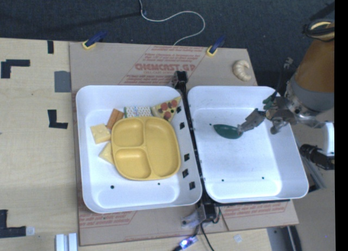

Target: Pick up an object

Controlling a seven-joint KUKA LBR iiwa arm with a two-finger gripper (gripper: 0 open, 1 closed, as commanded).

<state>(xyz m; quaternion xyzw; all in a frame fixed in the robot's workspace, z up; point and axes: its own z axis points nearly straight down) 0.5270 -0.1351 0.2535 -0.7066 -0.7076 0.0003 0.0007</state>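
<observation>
Claw [247, 124] beside green spoon [227, 131] in right bin [283, 184], grip state unclear; yellow tray [145, 148] in left bin [87, 152].

A dark blue-grey carpeted floor [65, 2] fills the top of the frame, crossed by a thin white cable [174, 16]. Below it lies a pale wooden bench [32, 152] with black tape marks [54, 119] at the left, topped by a cardboard sheet [163, 65] held by two blue-and-yellow clamps [93, 39].
</observation>
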